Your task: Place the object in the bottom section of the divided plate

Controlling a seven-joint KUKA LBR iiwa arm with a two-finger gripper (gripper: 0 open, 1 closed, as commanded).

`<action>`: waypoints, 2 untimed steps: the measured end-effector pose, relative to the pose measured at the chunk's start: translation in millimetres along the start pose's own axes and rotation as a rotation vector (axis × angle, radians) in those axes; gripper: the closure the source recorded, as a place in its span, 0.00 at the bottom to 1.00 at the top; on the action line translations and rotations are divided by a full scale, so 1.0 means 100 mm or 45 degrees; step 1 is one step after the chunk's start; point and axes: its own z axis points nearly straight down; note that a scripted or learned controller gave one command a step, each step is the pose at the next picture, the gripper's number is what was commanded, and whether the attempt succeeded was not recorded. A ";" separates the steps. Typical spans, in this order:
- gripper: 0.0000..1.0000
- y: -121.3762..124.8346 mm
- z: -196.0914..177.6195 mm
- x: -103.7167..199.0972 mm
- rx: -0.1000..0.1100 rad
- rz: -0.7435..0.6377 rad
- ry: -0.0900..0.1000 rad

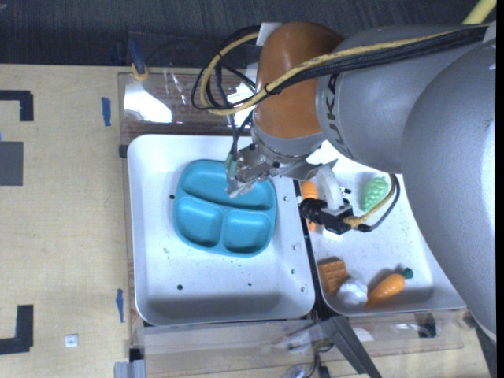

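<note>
The blue divided plate (223,209) lies in the left white bin (157,274). It has one large section at the far side and two smaller sections at the near side. My gripper (241,176) hangs low over the right part of the large far section, close to the ridge between the sections. A small green patch (231,162) shows at the gripper's left side; I cannot tell what it is or whether it is held. The arm's orange band and grey body cover the plate's far right rim.
The right bin (417,258) holds a green toy (374,193), an orange piece (310,189), a brown waffle-like piece (332,272), a white item (352,292) and a carrot (387,286). Cables loop above the left bin.
</note>
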 end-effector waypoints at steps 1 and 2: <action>1.00 0.64 0.04 -0.70 0.002 -0.311 -0.003; 1.00 -0.22 0.11 -0.39 0.006 -0.543 0.002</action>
